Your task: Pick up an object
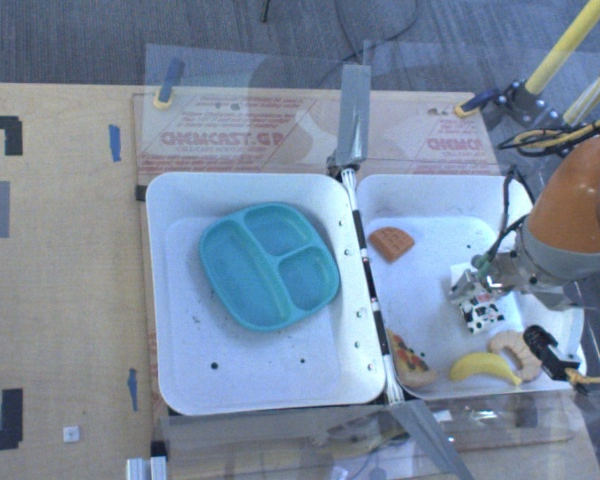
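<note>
My gripper (475, 288) is low inside the right bin (430, 193), near its right side, and the grey and orange arm comes in from the right. A small white thing with black spots (484, 314) sits right under the gripper's tip; whether it is gripped is unclear. A yellow banana (485, 368) lies by the front wall, with a tan ring-shaped piece (507, 345) just behind it. A pizza slice (410, 359) rests in the front left corner. A brown toast slice (391, 242) lies at the back left, well clear of the gripper.
The left bin (180, 368) holds a teal divided plate (270, 265), tilted slightly. A ridge (365, 278) separates the two bins. Clear plastic sheets and a metal bar (354, 118) lie behind the bins, and yellow cables (570, 38) run at the back right.
</note>
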Robot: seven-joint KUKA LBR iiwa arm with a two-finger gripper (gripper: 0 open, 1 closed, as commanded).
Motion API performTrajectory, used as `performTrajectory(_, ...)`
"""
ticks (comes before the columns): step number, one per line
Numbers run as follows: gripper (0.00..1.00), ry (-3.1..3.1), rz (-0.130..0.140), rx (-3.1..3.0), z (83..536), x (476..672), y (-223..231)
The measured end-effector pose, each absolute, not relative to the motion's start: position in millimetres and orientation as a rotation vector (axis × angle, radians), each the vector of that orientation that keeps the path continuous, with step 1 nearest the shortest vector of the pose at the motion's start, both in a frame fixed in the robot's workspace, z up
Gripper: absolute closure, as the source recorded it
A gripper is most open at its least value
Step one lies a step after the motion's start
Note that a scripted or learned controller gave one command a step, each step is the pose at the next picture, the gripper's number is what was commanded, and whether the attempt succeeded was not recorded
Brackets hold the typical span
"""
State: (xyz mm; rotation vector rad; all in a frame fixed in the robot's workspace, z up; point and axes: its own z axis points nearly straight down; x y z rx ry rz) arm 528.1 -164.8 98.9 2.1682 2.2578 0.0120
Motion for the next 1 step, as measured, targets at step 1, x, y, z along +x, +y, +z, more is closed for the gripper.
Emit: performTrajectory(1, 1.00, 2.321, 0.000, 2.114, 211.1, 570.2, -141.9)
